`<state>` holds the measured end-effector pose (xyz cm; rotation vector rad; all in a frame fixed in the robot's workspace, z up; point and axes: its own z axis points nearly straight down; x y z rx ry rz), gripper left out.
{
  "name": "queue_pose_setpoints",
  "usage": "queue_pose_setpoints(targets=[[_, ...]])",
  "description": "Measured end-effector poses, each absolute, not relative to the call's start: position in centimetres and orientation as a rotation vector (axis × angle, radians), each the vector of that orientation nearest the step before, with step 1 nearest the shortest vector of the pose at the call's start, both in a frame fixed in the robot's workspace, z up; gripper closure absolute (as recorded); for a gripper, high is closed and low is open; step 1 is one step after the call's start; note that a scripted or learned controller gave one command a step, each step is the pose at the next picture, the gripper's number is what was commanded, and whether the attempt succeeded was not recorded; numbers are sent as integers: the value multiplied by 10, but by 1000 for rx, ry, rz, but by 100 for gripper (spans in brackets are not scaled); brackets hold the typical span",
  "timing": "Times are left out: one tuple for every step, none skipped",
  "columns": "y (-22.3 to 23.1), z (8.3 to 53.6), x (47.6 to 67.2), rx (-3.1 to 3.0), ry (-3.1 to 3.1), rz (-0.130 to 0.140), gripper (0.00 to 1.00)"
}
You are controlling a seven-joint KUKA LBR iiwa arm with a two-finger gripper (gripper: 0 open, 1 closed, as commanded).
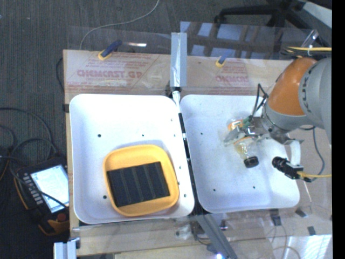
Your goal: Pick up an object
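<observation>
The claw (pixel 245 136) hangs low over the right bin (pixel 215 198), reaching in from the right beneath the arm's orange band (pixel 288 93). Whether its fingers are spread or pressed together cannot be determined: glare and clutter hide the tips.

**Candidate object.** A small crinkled item (pixel 236 129), apparently clear wrapper or foil with yellow-orange patches, lies directly at the claw, on its left side, either touching it or just beside it; contact cannot be confirmed. No object is seen between the fingers.

**Handling estimate.** The item is judged very light, soft and easily crushed, with a slick surface. It is likely to deform or slip instead of resisting a squeeze. The best hold is probably across its bunched middle, where the material is thickest; thin edges are likely to slide out.

**Alternative.** Well away to the claw's left, in the left bin (pixel 86 123), lies a yellow tray-like object with a dark ribbed inset (pixel 141 179). It appears stiff and wide, probably too broad to span; its rim would be the only hold.
</observation>
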<state>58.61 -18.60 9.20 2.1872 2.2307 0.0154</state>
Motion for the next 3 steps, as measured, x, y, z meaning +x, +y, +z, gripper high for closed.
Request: queue_pose_setpoints(targets=[[-155, 92, 596, 2339, 2080, 8, 0], [-155, 100, 596, 2340, 2082, 7, 100], [-75, 220, 591, 2274, 2170, -3, 100]])
